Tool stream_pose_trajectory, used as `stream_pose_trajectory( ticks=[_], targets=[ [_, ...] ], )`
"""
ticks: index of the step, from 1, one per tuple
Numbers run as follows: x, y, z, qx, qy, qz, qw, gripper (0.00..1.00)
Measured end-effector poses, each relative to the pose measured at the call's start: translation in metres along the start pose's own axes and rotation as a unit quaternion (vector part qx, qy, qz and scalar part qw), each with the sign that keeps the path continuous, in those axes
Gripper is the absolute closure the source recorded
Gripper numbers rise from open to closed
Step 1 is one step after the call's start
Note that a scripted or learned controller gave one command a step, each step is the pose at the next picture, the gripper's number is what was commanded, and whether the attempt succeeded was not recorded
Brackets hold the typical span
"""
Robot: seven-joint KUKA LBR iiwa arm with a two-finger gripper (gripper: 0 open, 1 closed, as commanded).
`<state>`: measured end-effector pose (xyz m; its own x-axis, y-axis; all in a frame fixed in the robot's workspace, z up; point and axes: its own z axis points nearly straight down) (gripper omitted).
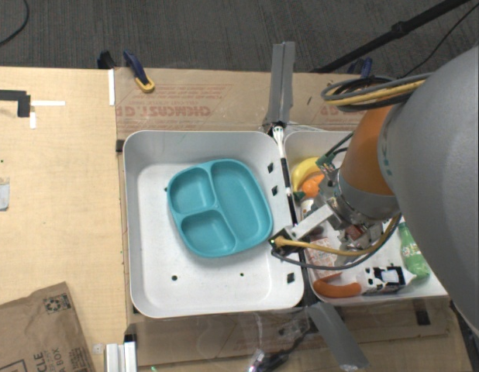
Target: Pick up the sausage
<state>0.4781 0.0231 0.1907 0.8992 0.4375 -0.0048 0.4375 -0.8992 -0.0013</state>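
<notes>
The gripper (344,235) hangs low over the right bin (433,285), its fingers hidden under the wrist and cables, so I cannot tell whether they are apart or closed. The sausage (336,289), an orange-red curved piece, lies just below and slightly left of the gripper, near the bin's front edge and close to the wall between the 2 bins. Beside it sits a black and white item (385,276), and a green item (411,250) lies to the right. A yellow item (305,170) rests behind the gripper. The grey arm (441,169) with its orange band covers much of this bin. The left bin (146,285) holds a teal plate (220,206) with 3 compartments, with bare white floor around it.
</notes>
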Motion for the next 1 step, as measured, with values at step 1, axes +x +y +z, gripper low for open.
stream_pose_trajectory(
  ticks=[1],
  targets=[
    [-0.0001, 0.0001, 0.0001, 0.0, 0.0, 0.0, 1.0, 0.0]
  ],
)
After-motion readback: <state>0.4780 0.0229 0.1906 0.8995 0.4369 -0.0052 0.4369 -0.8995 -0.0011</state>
